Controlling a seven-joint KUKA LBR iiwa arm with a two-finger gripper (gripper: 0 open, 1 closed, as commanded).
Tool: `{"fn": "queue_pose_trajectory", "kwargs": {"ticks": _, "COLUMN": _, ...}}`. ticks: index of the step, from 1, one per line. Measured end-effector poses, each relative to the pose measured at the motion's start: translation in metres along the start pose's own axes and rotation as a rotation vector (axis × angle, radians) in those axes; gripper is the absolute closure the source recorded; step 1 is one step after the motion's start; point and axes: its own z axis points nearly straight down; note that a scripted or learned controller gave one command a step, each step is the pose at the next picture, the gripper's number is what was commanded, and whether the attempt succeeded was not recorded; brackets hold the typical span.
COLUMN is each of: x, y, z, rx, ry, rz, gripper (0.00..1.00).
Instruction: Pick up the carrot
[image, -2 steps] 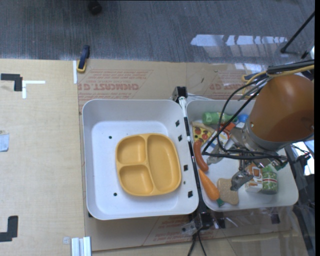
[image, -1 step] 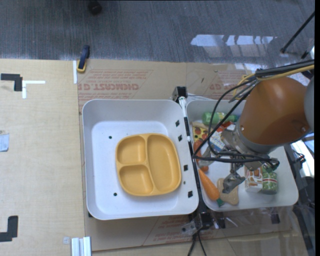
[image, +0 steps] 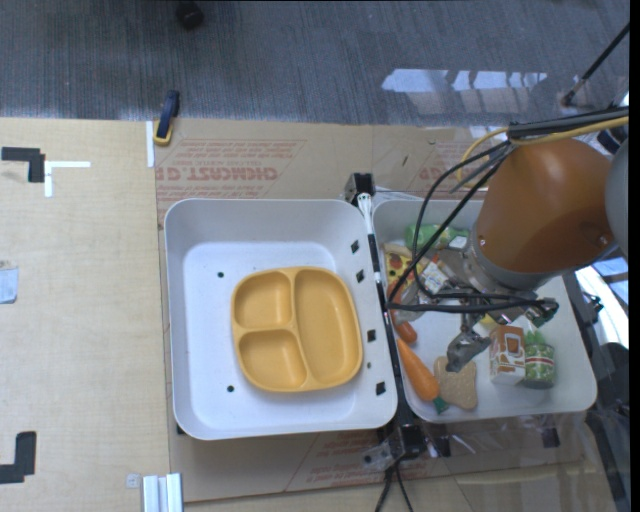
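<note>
Here the camera view looks down on a pale wood bench with brown cardboard under two white bins, and grey carpet lies beyond. The left bin holds a yellow three-part plate, while the right bin holds the carrot along its left wall, beside a toast slice and a carton. The gripper hangs just right of the carrot, and I cannot tell how it is set.
</note>
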Motion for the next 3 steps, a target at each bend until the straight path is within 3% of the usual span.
{"fn": "queue_pose_trajectory", "kwargs": {"ticks": 1, "x": 0.012, "y": 0.017, "z": 0.000, "rx": -0.001, "ry": 0.002, "rz": -0.089, "gripper": 0.00}}
{"fn": "queue_pose_trajectory", "kwargs": {"ticks": 2, "x": -0.006, "y": -0.020, "z": 0.000, "rx": 0.000, "ry": -0.001, "rz": -0.175, "gripper": 0.00}}
{"fn": "queue_pose_trajectory", "kwargs": {"ticks": 3, "x": 0.020, "y": 0.013, "z": 0.000, "rx": -0.002, "ry": 0.001, "rz": -0.476, "gripper": 0.00}}
